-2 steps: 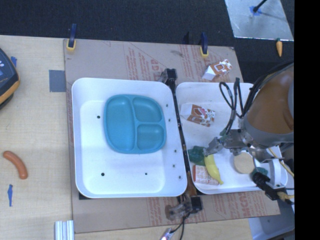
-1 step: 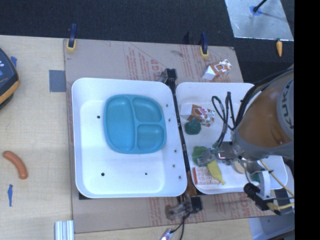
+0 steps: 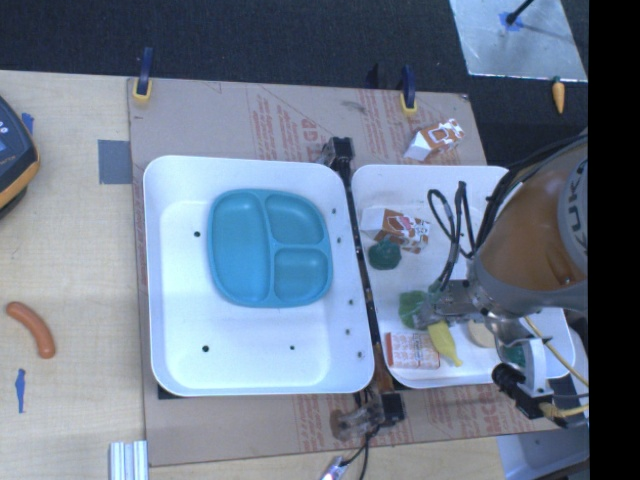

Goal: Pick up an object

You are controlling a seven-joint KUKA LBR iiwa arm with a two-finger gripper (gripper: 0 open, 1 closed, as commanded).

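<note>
Desk (image 3: pixel 70 268): light wood, with a brown cardboard sheet (image 3: pixel 250 118) clamped on top and carrying both bins.

Left bin (image 3: pixel 180 368): white, shallow. A blue divided plate (image 3: pixel 268 246) lies flat in its upper half; nothing else in there that I can make out.

Right bin (image 3: pixel 400 183): my arm (image 3: pixel 535 233) comes in from the right and covers most of its right half, so that part's contents are hidden.

Arm: the orange band and grey housing are cut off at the frame edge. Black cables (image 3: pixel 452 218) loop off the wrist over the bin.

My gripper (image 3: pixel 452 306) sits low in the right bin, over the clutter. Wrist hardware blocks the fingertips, so I can't tell how far open I am, or whether I have anything.

Objects there, all close together:
- white packet with red-brown print (image 3: pixel 402 228), upper left
- dark green round thing (image 3: pixel 384 256) just below it
- green item (image 3: pixel 412 306) touching or just beside my gripper, partly hidden
- yellow piece (image 3: pixel 444 344) just below my gripper
- small red-and-white card (image 3: pixel 408 350) beside the yellow piece, near the front wall

Outside the bins: small carton (image 3: pixel 434 140) on the cardboard above the right bin; sausage-shaped toy (image 3: pixel 32 328) on the desk far left; dark device (image 3: pixel 14 163) with a yellow edge, cut off at the left.
</note>
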